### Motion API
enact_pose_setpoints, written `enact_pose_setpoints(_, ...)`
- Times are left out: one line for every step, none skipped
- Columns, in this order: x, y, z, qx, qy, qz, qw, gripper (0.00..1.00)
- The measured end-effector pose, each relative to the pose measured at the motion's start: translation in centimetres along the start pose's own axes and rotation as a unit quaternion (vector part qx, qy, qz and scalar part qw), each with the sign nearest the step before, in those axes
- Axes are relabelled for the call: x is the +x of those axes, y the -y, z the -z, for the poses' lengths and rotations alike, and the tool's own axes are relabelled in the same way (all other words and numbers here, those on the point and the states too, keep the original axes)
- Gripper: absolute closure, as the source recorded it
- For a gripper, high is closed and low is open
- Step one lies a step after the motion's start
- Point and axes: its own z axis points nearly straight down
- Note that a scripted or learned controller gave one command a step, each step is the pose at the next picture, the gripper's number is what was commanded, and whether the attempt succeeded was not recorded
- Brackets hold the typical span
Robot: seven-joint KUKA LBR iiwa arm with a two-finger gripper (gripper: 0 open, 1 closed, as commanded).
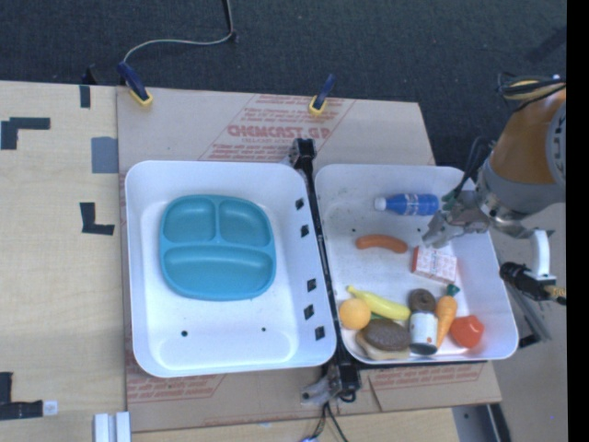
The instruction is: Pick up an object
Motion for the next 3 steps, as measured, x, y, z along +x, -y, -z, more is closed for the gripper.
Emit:
enact_pose_setpoints(-2.3, 1.5, -0.4, 0.000, 0.000, 0.000, 1.0000, 1.00)
enact_pose_setpoints(-3.0, 8.7, -2.5, 0.000, -0.001, -0.001, 1.0000, 1.00)
enact_pose_setpoints(-2.3, 0.4, -6.4, -0.005, 0.000, 0.001, 1.0000, 1.00)
